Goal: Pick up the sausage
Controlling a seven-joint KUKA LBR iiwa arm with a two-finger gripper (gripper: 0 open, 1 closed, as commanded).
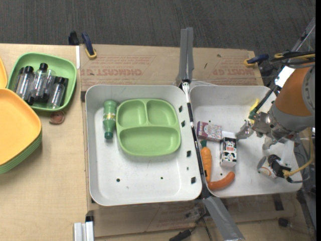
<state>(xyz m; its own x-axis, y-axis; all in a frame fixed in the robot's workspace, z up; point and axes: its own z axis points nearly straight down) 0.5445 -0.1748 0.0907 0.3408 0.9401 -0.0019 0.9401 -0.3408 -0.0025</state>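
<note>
The tool hangs over the right bin; I cannot tell its state. The sausage lies below-left of it, apart.

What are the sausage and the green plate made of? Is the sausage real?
The sausage looks like a plastic toy: evenly orange-red, smooth, with a slight sheen. The green divided plate also looks plastic: one flat light-green colour, rounded moulded ridges between three sections, matte finish. This is only how they look from above.
</note>
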